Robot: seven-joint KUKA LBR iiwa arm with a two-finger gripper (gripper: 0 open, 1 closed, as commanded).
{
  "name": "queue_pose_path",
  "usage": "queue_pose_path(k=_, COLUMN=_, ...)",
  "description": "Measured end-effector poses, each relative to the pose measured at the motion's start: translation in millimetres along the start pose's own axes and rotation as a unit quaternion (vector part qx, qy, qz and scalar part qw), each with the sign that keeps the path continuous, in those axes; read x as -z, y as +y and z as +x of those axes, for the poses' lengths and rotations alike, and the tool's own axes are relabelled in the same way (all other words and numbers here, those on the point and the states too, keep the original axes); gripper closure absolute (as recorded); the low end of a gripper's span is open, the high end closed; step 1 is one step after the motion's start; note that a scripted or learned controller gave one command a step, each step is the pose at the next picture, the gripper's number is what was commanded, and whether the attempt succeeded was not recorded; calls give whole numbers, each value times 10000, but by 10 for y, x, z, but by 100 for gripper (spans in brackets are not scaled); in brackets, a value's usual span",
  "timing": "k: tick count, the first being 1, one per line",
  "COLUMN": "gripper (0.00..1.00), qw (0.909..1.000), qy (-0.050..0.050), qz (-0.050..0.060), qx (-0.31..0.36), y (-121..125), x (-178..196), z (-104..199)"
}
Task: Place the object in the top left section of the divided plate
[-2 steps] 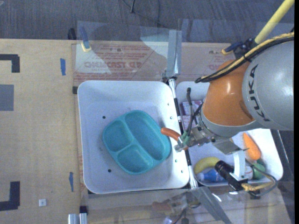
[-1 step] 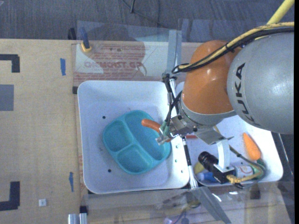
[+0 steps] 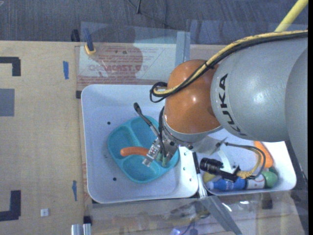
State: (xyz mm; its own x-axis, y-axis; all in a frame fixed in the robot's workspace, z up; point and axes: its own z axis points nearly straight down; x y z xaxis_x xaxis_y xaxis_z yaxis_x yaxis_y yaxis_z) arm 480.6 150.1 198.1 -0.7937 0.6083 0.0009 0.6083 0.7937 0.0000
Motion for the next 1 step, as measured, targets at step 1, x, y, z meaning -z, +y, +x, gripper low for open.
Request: queue_pose_path(k=1, gripper=0, qw=10000, qy=0, qz=-2, qx=-4, y=-2, x=1, z=-4)
